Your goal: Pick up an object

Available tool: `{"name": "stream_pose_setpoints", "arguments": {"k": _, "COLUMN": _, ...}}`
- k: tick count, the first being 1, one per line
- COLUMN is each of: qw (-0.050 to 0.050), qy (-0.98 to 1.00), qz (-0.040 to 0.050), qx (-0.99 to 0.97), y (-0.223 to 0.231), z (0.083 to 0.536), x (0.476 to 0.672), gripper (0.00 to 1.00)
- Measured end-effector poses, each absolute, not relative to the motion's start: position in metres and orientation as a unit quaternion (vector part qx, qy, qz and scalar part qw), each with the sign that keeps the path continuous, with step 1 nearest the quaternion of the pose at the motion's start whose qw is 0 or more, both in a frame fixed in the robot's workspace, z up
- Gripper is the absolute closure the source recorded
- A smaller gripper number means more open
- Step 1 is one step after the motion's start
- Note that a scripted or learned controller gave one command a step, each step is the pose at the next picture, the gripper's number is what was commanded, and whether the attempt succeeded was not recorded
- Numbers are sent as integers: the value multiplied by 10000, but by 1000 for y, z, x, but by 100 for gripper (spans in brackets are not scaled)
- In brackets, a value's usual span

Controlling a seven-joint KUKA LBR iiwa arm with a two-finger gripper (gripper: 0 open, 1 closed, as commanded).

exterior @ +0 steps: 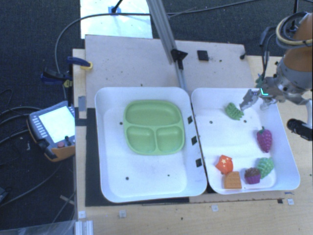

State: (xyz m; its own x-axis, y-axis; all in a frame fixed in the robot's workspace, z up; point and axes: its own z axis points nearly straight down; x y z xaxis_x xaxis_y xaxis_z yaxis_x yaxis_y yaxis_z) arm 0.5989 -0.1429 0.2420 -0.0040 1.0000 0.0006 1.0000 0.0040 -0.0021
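A pale bench [146, 62] over dark carpet carries 2 white bins side by side. The left bin [112, 180] holds a green divided plate [154, 127]. In the right bin [288, 173], near its upper edge, a green toy [234, 111] lies just below and left of the gripper [248, 100], upper right of the frame; whether they touch, or how its tips stand, I cannot tell. Lower right sit purple grapes [264, 139], an orange star-marked piece [224, 164], an orange block [233, 180], a purple piece [252, 175] and a green cluster [266, 166].
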Motion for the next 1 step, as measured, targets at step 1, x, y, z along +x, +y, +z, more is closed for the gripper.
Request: {"name": "stream_pose_setpoints", "arguments": {"k": 1, "qw": -7, "qy": -7087, "qz": -7, "qx": -7055, "y": -143, "z": 244, "x": 600, "gripper": 0}}
